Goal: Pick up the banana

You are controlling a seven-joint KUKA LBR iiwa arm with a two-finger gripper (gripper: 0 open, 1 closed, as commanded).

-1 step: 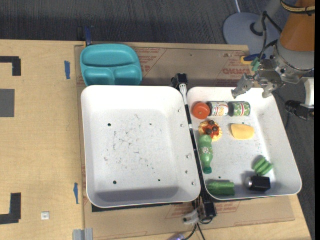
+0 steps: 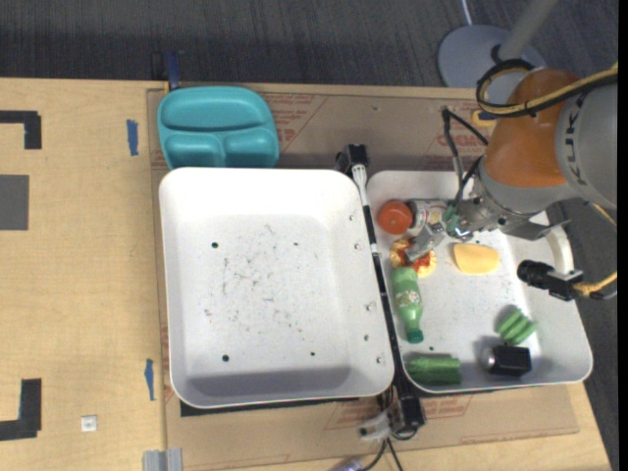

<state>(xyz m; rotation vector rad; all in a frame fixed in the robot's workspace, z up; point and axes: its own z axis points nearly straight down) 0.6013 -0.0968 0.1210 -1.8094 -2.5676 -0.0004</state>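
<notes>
The banana (image 2: 476,258) is a short yellow piece lying on the floor of the right bin (image 2: 559,356), in its upper middle. My gripper (image 2: 430,231) hangs low over the bin just left of the banana, between it and a red-orange round item (image 2: 395,217). The grey wrist with the orange band (image 2: 525,135) rises behind it to the upper right and hides the bin's far corner. The gripper's tip is above a small red and yellow item (image 2: 409,255), not over the banana. Nothing yellow shows in the gripper.
Several other things lie in the right bin: a green bottle (image 2: 408,302), a green cucumber-like piece (image 2: 434,367), a black block (image 2: 509,361) and a green striped item (image 2: 516,325). The large left bin (image 2: 196,361) adjoins it. A teal tray (image 2: 218,126) lies behind.
</notes>
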